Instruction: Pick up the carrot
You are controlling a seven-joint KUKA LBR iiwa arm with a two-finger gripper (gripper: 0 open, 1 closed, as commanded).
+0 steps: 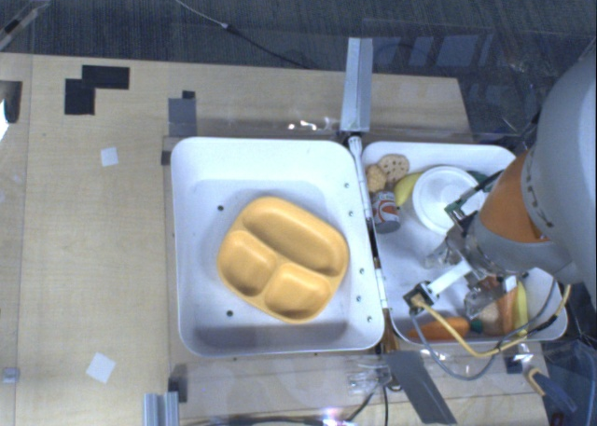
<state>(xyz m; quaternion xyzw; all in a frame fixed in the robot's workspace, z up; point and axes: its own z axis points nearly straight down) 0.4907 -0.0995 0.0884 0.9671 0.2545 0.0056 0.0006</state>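
While the grey arm with its orange band reaches in from the right, we list the contents as follows. On the pale wooden worktop stand two shallow white bins side by side. Left white bin: one yellow moulded plastic tray with three compartments, lying near the middle, tilted on the diagonal. Right white bin: one round speckled biscuit at the far left corner with a second tan piece just beside it; one small cylindrical can with red and blue label against the left wall; one yellow banana-like fruit touching one round white bowl. One long orange carrot lies near the front wall of the right bin, roughly level. We place the tool over the right bin, just above and behind the carrot; we cannot tell how it stands, and we see no item between its parts. A yellow cable loops along the front rim.
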